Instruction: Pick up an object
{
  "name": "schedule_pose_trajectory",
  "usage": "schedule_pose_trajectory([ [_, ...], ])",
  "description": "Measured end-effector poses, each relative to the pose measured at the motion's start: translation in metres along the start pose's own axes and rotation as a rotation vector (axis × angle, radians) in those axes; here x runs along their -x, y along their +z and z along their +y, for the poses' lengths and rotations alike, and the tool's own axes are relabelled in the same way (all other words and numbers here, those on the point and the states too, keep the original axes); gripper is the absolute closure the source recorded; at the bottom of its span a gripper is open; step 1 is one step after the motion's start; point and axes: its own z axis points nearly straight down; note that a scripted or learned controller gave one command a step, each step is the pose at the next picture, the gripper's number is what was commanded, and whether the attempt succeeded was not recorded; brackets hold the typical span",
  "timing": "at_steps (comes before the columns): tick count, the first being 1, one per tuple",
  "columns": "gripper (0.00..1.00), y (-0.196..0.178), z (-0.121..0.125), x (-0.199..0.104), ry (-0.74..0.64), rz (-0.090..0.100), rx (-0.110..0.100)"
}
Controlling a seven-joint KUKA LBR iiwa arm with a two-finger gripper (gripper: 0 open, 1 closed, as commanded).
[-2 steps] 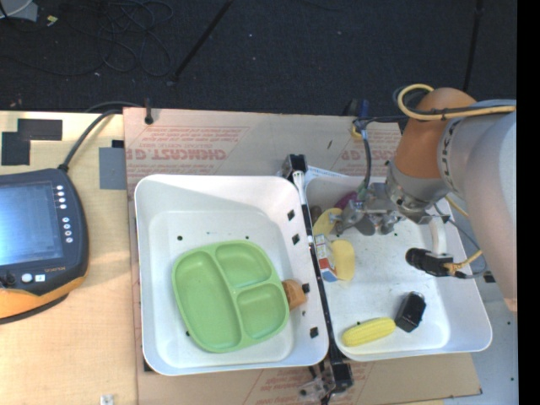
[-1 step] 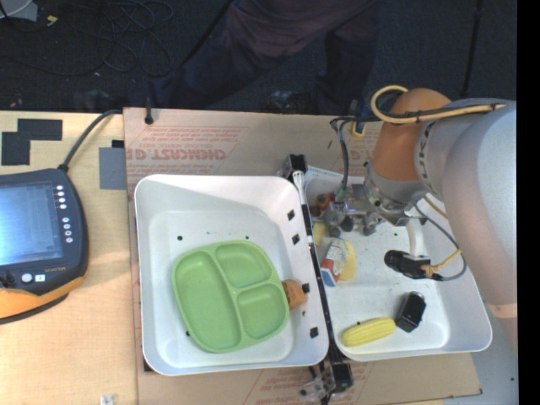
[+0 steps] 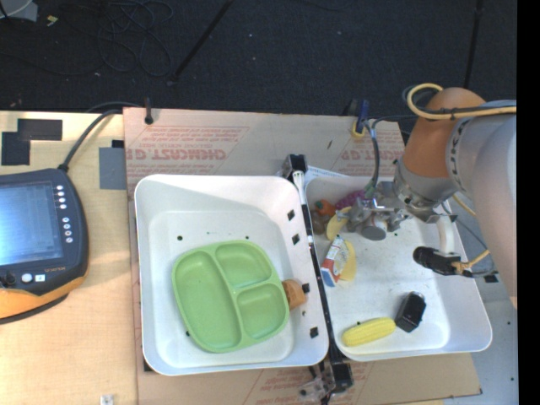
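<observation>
I see the arm (image 3: 460, 154) reaching in from the right of the frame, its gripper (image 3: 369, 218) low over the upper left part of the right bin (image 3: 460, 332). The view is too cluttered there for me to tell how the gripper is set, and I see nothing clearly held. Just beside it, near the bin's upper left corner, lies a small heap of toys (image 3: 337, 209), too small for me to name. Below that, a small carton (image 3: 334, 262) rests against the divider side. Toward the lower edge I see a corn cob (image 3: 366, 332), and just right of it a black block (image 3: 411, 311). In the left bin (image 3: 169, 201) a green divided plate (image 3: 230, 294) lies flat, with a small brown lump (image 3: 295, 294) touching its right edge. A tablet (image 3: 38, 230) sits at far left.
</observation>
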Motion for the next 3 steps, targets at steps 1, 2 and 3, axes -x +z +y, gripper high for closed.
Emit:
schedule_pose_trajectory([
  [1, 0.0, 0.0, -0.002, -0.049, 0.001, -0.006, -0.007],
  [2, 0.0, -0.054, 0.001, 0.012, 0.001, -0.001, 0.005],
  [3, 0.0, 0.003, 0.0, -0.008, -0.004, 0.003, -0.003],
])
